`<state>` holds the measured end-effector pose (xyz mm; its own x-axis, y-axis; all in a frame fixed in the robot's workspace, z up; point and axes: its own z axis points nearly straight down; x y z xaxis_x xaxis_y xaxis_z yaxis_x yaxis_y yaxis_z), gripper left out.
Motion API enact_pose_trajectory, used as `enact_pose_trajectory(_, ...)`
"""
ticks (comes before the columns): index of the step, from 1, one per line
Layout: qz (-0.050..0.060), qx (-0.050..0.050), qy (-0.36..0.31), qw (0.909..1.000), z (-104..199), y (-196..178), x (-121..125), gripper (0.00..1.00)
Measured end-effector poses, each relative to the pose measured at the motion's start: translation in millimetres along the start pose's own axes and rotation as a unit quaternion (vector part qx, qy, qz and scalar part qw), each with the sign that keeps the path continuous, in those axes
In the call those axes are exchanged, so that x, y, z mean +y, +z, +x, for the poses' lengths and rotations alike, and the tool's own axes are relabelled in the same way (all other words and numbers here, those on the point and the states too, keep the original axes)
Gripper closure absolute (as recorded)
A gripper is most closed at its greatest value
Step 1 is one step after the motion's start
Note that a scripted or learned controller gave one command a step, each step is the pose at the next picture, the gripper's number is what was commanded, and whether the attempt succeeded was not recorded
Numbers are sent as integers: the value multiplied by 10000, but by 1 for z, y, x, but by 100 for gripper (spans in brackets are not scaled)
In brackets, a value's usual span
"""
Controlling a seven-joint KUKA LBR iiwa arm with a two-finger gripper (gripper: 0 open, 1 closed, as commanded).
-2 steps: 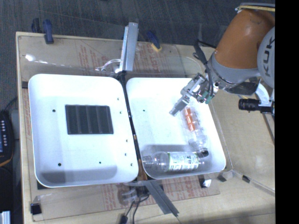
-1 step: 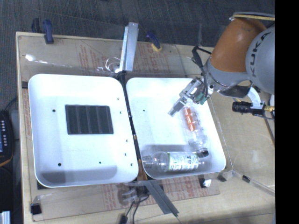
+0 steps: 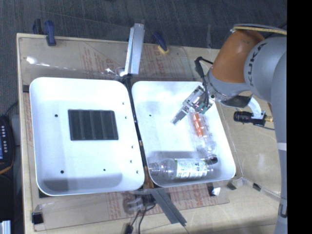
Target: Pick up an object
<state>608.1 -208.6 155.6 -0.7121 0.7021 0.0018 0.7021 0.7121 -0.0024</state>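
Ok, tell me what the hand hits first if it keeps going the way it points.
The hand points down-left over the right bin. Straight on, it would likely meet the bin's bare white floor first, short of the big bottle along the near wall. Depth is hard to judge from above.

Showing part of the maker's name in dark letters, roughly "KUK", on the grey arm (image 3: 263, 62) beside its orange band. Carrying faint red print on the clear sheeting (image 3: 92, 57) over the bench, too blurred for reading. Bearing labels on the two bottles (image 3: 183, 168) in the right bin, none legible.
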Motion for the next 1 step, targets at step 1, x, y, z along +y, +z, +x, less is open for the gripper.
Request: enact_pose_trajectory(1, 2, 14, 1006, 9949, 19, 4, -22, 0)
